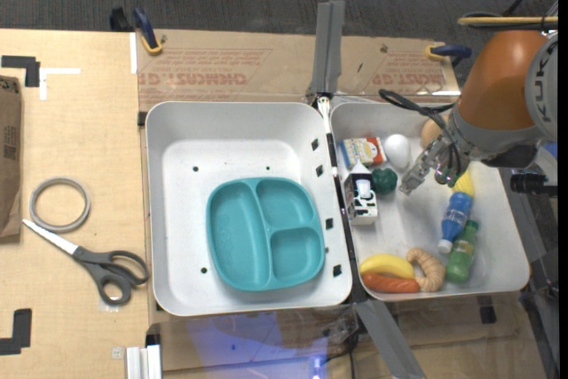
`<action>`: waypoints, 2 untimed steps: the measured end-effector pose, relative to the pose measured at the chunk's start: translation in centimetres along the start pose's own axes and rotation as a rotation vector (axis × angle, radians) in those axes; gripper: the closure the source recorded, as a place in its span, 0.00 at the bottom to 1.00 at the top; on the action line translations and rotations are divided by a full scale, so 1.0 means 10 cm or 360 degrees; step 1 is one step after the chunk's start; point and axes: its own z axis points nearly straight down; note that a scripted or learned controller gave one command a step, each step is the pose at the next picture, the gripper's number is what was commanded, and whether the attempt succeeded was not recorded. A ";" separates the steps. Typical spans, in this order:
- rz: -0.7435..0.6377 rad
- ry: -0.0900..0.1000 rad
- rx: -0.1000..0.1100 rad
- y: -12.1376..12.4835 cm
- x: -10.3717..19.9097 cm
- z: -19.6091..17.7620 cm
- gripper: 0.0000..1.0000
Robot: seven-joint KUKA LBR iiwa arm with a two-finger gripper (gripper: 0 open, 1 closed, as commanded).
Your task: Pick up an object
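Gripper (pixel 424 170) poised low inside the right bin (pixel 510 231), fingers seen parted with nothing between them, white egg (pixel 398 150) lying just beside, teal divided tray (pixel 265 232) set in the left bin (pixel 177 191).

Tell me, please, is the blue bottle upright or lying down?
Lying down: the blue bottle rests lengthwise on the floor of the right bin.

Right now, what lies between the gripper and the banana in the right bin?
In the camera view, only bare white bin floor lies between the gripper and the banana.
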 end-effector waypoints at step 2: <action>0.0623 -0.0005 0.0000 0.58 -0.47 -1.98 1.00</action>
